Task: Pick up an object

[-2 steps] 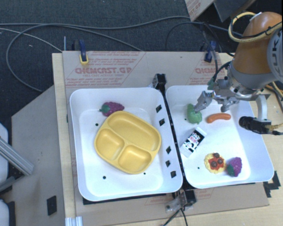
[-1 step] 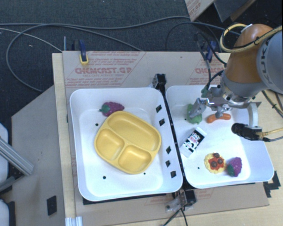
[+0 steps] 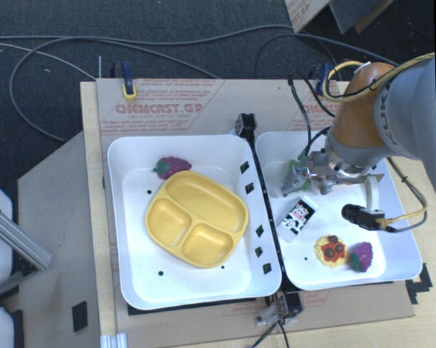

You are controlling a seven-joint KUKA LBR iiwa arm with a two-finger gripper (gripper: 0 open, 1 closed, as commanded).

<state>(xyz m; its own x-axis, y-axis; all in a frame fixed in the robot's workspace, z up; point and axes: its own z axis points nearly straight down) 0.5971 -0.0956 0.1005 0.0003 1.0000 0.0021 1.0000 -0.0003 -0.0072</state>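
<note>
My gripper point(image 3: 306, 182) hangs low over the upper left part of the right bin point(image 3: 400, 267), under the orange band of the arm point(image 3: 366, 118). A small black-and-white patterned box point(image 3: 298, 217) lies just below the gripper, apart from it. Nearer the front of this bin lie a yellow toy pizza with red toppings point(image 3: 330, 249) and a purple grape bunch point(image 3: 361, 257). A bit of green point(image 3: 301, 162) shows beside the gripper body; what it is cannot be made out.
The left bin point(image 3: 127, 230) holds a yellow divided plate point(image 3: 197, 217) and another purple grape bunch point(image 3: 173, 165) at its back. A black divider with clips point(image 3: 257, 197) runs between the bins. Cables trail from the arm across the right bin's right side point(image 3: 391, 219).
</note>
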